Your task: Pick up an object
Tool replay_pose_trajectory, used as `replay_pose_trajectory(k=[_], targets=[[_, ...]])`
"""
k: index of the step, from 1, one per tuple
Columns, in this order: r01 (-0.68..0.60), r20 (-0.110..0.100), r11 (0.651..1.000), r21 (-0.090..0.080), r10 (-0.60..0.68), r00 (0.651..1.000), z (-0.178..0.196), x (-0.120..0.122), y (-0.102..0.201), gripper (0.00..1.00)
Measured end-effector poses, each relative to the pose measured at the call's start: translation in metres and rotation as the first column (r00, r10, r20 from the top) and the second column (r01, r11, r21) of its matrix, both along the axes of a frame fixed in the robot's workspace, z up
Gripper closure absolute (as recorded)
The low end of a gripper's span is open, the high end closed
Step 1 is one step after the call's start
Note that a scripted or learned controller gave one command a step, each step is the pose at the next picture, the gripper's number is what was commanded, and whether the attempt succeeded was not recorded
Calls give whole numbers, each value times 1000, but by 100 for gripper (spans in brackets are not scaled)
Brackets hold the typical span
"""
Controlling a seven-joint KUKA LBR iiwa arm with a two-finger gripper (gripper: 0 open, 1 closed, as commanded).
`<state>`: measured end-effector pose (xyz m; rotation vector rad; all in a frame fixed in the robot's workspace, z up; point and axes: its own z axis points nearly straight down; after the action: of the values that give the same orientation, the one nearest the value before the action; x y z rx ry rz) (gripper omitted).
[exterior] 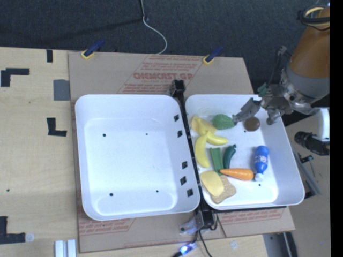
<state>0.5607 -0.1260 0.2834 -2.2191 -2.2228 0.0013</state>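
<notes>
Your pincer [259, 111] hovers over the right bin [289, 194], fingers spread, nothing between them. Directly under it: a small brown round piece [252, 125]. Just left of the pincer, a green leafy lump [223, 122], touching the yellow bananas [206, 135] further left. Below the pincer, well apart, a blue bottle [261, 160] lying on its side, white cap away from the pincer. Left of the bottle you have two dark green pods [222, 157], an orange carrot [237, 173] lying flat, then a pale yellow piece [212, 183] on a tan slice [229, 190], farthest off.
</notes>
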Motion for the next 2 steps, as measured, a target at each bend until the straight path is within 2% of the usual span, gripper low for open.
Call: replay_pose_trajectory(k=[1,2], targets=[[-2,-5,1000,0,2,1000,-208,41,5,0],[-2,-1,1000,0,2,1000,-189,42,4,100]])
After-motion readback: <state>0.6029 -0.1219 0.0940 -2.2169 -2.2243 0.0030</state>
